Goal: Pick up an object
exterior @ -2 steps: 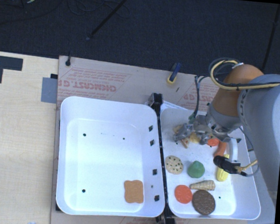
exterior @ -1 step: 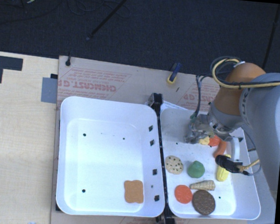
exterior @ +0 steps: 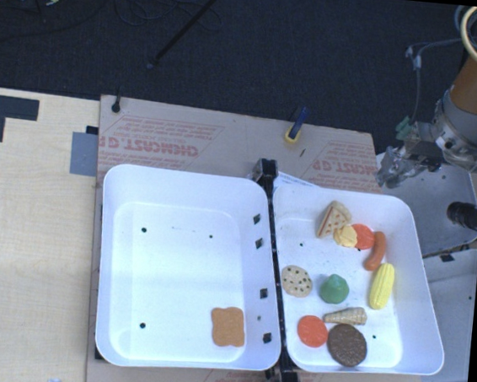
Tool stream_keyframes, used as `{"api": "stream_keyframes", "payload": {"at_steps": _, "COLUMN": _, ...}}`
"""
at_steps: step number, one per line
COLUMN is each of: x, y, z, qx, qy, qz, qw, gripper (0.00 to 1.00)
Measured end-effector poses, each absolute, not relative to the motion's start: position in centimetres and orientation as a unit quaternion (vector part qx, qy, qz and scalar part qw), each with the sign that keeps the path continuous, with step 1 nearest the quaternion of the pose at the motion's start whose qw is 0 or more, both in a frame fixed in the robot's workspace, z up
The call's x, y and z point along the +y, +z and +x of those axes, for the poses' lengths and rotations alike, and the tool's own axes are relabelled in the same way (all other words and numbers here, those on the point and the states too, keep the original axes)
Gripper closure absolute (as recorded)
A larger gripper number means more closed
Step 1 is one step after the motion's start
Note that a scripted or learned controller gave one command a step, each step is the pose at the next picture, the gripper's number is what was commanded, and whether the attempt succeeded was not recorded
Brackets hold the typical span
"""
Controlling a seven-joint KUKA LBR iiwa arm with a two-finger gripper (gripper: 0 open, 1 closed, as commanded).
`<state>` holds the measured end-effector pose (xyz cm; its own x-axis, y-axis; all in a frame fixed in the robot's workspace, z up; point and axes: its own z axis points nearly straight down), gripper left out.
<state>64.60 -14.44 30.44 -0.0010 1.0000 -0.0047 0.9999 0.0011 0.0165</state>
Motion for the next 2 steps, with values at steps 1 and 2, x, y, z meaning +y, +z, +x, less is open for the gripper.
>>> {"api": "stream_keyframes", "payload": {"at_steps": 1, "x": -11.3, "y": 45.2, "z": 63.6, "qx": 0.709, "qy": 0.0049, "qz": 0.706, "qw": 0.006, "gripper": 1.0}}
{"api": "stream_keyframes", "payload": {"at_steps": 2, "x": -11.3, "y": 54.4, "z": 64.5, "qx": 0.709, "qy": 0.002, "qz": 0.705, "qw": 0.003, "gripper": 1.0}}
